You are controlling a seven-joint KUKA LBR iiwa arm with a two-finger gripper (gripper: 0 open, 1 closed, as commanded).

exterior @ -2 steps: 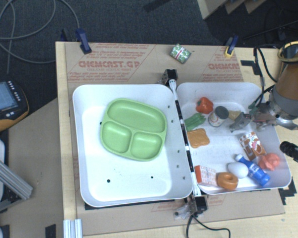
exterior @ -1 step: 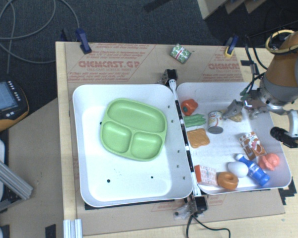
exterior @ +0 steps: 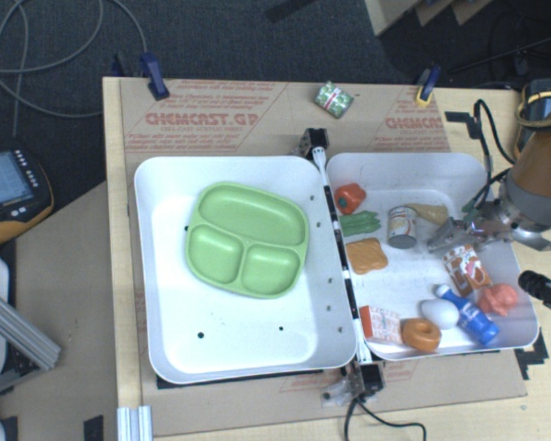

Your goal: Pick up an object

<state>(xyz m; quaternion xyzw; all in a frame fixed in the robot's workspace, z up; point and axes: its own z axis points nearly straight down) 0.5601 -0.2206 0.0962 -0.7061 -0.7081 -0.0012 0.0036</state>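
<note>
While the arm [exterior: 533,186] reaches in from three o'clock, wrist bent low, gripper [exterior: 452,237] over right bin [exterior: 386,165], grip state unclear, snack packet [exterior: 466,269] just beside at five o'clock.

A pale green divided plate [exterior: 247,238] lies in the white left bin [exterior: 165,329]. The white right bin [exterior: 386,168] holds a red-orange piece [exterior: 350,196], a silver can [exterior: 402,227], an orange slab [exterior: 365,255], a brown ring [exterior: 421,334], a blue bottle [exterior: 469,318] and a pink lump [exterior: 500,298]. The tan surface [exterior: 230,118] bears red lettering.
</note>
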